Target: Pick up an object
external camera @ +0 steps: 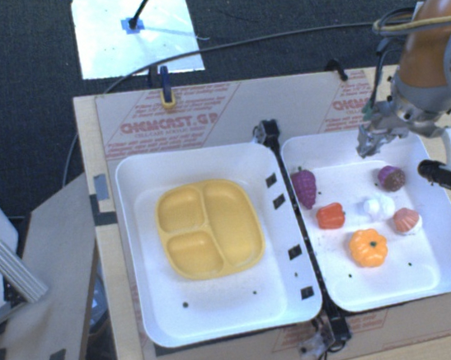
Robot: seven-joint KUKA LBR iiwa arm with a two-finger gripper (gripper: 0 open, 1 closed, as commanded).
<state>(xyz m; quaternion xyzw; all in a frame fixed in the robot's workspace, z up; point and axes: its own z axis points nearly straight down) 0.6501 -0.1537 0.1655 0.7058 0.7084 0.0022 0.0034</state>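
The tabletop (198,104) carries two shallow white bins placed side by side, and their inner rims touch along a line in the middle of the frame. The left bin (156,309) holds a yellow divided plate (209,227) with three compartments, which lies flat in the centre-left of the frame. The right bin (438,270) holds six small toy foods. A purple grape cluster (304,187) lies near the left wall of this bin. A red pepper (330,216) lies just below and to the right of it. An orange pumpkin (368,247) sits lower, in the middle of the bin. A small white item (372,206) lies between the pepper and a pink and white piece (406,220), close to both. A dark purple round item (391,177) lies above the pink piece, near the right side of the bin. The grey arm with an orange band comes in from the upper right of the frame, and its gripper (370,145) hangs over the upper part of the right bin, above and a little left of the dark purple item. No object is between the jaws, but I cannot tell if they are apart or together. A white sheet (134,30) lies on the dark floor in the upper left of the frame.
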